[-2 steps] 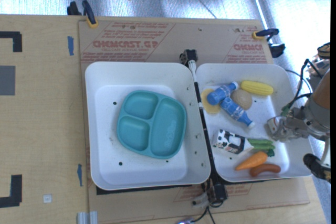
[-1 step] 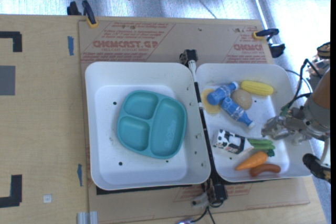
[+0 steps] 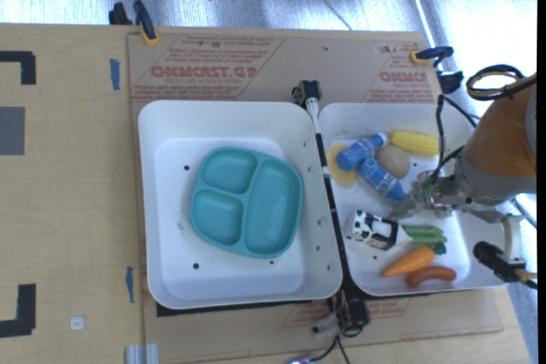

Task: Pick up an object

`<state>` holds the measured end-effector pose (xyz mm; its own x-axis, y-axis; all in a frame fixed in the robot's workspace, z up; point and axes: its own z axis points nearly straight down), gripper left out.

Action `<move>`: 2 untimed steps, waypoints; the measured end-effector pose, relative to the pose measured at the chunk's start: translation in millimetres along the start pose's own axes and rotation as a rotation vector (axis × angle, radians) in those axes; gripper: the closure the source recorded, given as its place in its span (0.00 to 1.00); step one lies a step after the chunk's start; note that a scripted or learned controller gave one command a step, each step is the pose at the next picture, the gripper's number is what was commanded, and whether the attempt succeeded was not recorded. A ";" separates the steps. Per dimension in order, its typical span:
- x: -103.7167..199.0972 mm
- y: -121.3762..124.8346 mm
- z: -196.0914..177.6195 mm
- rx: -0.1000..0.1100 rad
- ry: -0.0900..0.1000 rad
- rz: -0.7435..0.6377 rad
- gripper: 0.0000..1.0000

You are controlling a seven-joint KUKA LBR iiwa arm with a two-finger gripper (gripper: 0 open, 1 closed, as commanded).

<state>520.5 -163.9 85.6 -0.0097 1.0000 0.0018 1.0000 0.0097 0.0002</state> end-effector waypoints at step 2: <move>64.5 32.0 -10.8 -0.008 -0.004 0.189 1.00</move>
<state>551.9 -99.1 96.5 0.1780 0.9840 -0.0014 0.9840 -0.1780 0.0081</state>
